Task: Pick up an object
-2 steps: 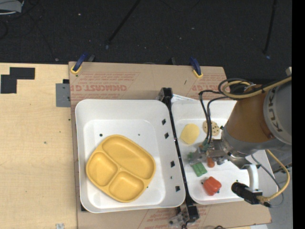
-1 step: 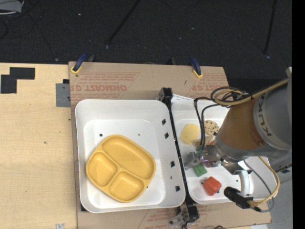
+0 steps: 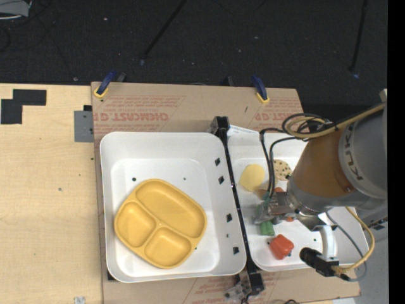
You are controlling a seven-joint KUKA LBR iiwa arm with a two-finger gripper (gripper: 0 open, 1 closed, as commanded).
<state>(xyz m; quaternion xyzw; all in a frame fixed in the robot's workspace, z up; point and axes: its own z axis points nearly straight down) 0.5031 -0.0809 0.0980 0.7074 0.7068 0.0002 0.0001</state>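
Camera view | gripper (image 3: 269, 213) low in right bin (image 3: 354, 249), finger state cannot be told | risk: green piece (image 3: 268, 227) and red piece (image 3: 281, 246) lie close, grasp may slip.

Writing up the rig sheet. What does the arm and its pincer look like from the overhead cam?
The arm is grey, with a broad orange band above the wrist and dark lettering on the grey shell near the right edge. Black cables loop over it, and a thinner yellowish one trails near its base. The pincer is a small grey metal assembly with bits of red; its finer details are too small to make out.
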